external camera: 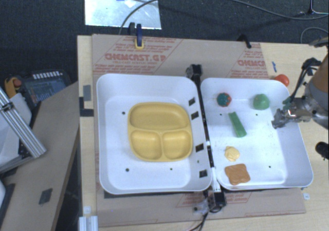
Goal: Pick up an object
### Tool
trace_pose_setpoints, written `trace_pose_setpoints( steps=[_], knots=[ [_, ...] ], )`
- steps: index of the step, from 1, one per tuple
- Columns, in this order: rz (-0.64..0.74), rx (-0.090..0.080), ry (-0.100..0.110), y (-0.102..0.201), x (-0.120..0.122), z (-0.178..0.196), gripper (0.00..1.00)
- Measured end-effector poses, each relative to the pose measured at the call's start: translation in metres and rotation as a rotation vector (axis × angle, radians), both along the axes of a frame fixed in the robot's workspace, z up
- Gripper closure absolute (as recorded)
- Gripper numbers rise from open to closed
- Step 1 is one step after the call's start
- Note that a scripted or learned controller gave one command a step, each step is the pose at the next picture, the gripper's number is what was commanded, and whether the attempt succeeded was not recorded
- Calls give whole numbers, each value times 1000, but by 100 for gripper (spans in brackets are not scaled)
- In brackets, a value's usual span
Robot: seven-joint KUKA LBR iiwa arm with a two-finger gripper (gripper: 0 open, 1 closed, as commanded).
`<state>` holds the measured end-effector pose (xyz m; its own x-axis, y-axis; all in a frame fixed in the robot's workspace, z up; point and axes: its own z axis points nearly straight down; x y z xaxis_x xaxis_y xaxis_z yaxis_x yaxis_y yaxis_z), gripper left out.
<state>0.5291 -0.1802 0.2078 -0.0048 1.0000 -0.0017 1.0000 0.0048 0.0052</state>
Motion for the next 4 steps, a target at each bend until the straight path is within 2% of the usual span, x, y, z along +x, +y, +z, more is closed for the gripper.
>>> trace_pose_setpoints(
  steps=[2,3,4],
  knots=[
    [5,4,5,102,-17,-4,100],
    [6,4,4,157,-16,-8,100],
    [6,4,2,208,-18,10,100]
  ],
)
